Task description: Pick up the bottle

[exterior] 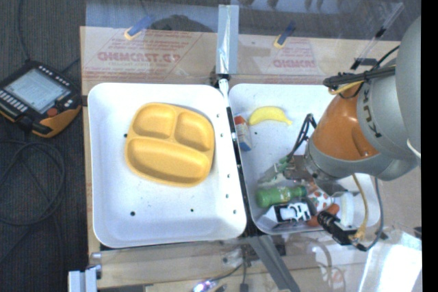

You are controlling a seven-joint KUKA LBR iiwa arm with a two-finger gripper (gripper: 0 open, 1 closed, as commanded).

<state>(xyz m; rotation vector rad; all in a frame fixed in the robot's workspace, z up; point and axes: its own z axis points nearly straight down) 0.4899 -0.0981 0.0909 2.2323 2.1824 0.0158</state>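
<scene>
Claw low in the right bin, finger state impossible to tell, green bottle lying on its side just below the claw, yellow banana above it, yellow divided tray far left in the left bin.

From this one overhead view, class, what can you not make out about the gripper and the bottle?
- Gripper: finger state unclear, blocked by the arm's orange wrist.
- Green bottle: grasp contact unreadable, fingers crowd it.
- Right bin: far side covered by the arm.
</scene>
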